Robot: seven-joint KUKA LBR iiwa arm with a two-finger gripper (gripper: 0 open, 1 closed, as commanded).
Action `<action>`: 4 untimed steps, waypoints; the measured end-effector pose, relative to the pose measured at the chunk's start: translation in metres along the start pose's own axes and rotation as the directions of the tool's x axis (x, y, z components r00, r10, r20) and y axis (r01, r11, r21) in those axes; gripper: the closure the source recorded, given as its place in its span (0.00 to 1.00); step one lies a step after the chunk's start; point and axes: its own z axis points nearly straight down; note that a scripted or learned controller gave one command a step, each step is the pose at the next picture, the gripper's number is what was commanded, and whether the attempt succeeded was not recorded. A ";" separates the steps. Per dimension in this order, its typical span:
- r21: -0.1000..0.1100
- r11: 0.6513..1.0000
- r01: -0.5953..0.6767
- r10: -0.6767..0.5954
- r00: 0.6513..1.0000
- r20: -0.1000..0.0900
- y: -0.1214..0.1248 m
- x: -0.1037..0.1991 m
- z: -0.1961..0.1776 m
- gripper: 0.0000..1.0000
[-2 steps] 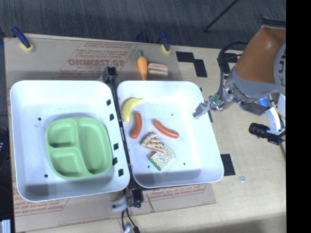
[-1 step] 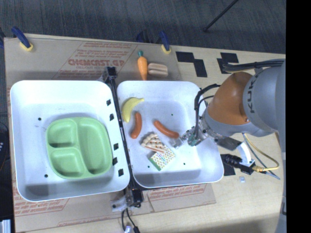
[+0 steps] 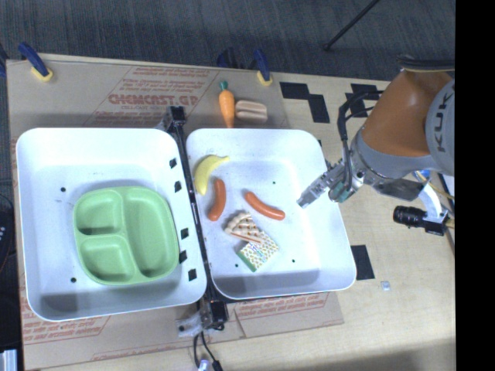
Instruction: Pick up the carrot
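Note:
The carrot [image 3: 226, 107], orange with a green top, lies on the cardboard just beyond the far rim of the right bin [image 3: 309, 141], outside both bins. It points toward the bin with its green end away. My gripper [image 3: 314, 193] hangs over the right side of the right bin, well to the right of the carrot and nearer the camera. Nothing shows in its grasp.
A tan bun-like piece [image 3: 251, 111] lies right beside the carrot. The right bin holds a banana [image 3: 206, 170], two sausages [image 3: 217, 199] [image 3: 264, 205], a waffle [image 3: 243, 226] and a green-yellow packet [image 3: 259, 252]. A green divided plate [image 3: 124, 233] sits in the left bin [image 3: 35, 149].

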 end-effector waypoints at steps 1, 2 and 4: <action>0.000 0.936 0.352 -0.352 0.936 -0.003 -0.033 0.026 -0.022 1.00; 0.001 0.832 0.555 -0.555 0.832 0.002 -0.043 0.033 -0.109 1.00; 0.000 0.895 0.446 -0.446 0.895 -0.002 0.014 0.122 -0.016 0.00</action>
